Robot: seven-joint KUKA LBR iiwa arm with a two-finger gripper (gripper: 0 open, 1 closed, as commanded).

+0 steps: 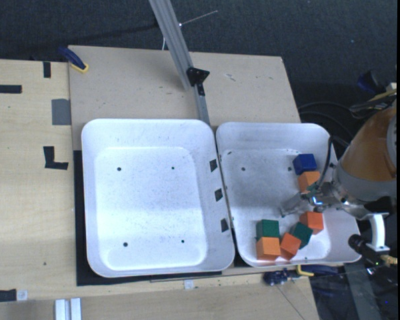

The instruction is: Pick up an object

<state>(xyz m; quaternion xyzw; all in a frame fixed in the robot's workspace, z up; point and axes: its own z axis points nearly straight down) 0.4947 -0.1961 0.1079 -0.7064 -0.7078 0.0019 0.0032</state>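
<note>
Several small blocks lie in the right bin (253, 145). A blue block (305, 162) and an orange block (309, 180) sit by its right wall. Lower down are a red-orange block (313, 221), a dark green block (302, 233), another red-orange block (290, 244), a green block (268, 229) and an orange block (268, 247). My gripper (307, 202) is down inside the right bin, between the orange block above it and the red-orange block just below it. The arm hides whatever lies directly under the gripper.
The left bin (147, 199) stands beside the right one, their rims touching. A grey metal pole (173, 32) slants across the bench behind the bins. The arm's orange band (373, 152) hangs over the right bin's right wall.
</note>
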